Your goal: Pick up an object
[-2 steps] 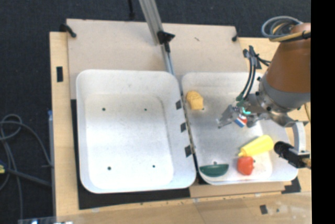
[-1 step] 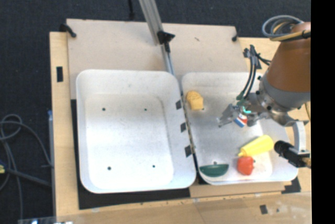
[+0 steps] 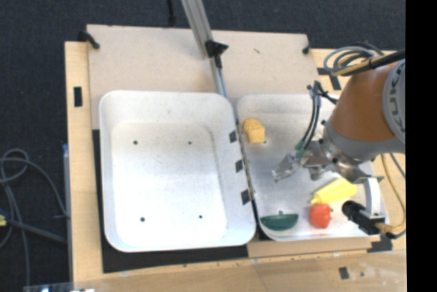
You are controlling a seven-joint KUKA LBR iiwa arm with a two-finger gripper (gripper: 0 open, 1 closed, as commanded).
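Note:
In the right bin (image 3: 273, 110) lie a small yellow object (image 3: 255, 132) near the left wall, a dark green bowl-shaped piece (image 3: 280, 220) at the front, a red object (image 3: 320, 215) beside it and a yellow block (image 3: 334, 190) just behind the red one. My gripper (image 3: 288, 168) hangs over the middle of this bin, left of the orange wrist band (image 3: 365, 110). It is apart from all four objects, with nothing seen between its fingers.
The left bin (image 3: 116, 113) sits beside the right one, split off by a ridge with black clips (image 3: 240, 164). A metal pole (image 3: 198, 11) slants up from the back of the bench. Cables (image 3: 348, 57) run behind the arm.

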